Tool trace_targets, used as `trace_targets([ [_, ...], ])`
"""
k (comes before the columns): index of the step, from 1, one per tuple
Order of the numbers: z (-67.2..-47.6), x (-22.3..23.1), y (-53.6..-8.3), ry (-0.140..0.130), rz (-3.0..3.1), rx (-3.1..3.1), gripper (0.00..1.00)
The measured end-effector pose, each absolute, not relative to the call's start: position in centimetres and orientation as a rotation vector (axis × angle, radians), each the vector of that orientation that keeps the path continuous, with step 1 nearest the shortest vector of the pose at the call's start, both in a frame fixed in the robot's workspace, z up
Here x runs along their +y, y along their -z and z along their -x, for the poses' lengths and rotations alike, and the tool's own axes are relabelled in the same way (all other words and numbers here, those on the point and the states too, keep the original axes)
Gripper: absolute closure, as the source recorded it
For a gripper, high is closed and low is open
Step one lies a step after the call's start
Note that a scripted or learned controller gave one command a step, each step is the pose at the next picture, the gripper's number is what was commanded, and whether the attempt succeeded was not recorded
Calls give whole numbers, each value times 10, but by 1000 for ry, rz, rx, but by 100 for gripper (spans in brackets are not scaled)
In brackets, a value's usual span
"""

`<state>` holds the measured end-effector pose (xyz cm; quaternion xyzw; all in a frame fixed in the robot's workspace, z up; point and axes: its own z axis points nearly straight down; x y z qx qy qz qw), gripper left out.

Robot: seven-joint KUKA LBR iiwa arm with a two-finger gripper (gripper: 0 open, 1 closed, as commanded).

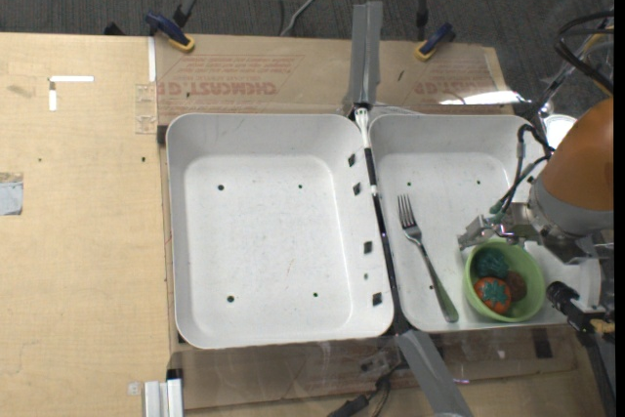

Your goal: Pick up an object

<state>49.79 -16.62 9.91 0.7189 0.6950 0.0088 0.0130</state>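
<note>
A grey metal fork point(426, 256) lies lengthwise in the right bin point(439, 176), tines toward the back. To its right, in the bin's front right corner, stands a green bowl point(534, 293) holding small coloured items, among them an orange and teal piece point(492, 294). My gripper point(485, 231) hangs over the bowl's back left rim, just right of the fork. The grey arm with its orange band point(586, 161) comes in from the right and hides the bin's right wall.
The left bin point(264, 229) adjoins the right one along a central divider. Cardboard point(254, 78) lies behind the bins, held by two clamps point(171, 30). A wooden bench top point(78, 210) stretches to the left. Cables run beside the arm on the right.
</note>
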Motion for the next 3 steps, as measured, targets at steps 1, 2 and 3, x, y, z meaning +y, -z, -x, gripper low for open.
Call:
trace_targets([
  [1,-503,-167,-112,-40,-2229,2156,100],
  [2,-497,-172,-105,-35,-1754,2538,100],
  [3,-566,-95,-209,1,-1909,2494,100],
])
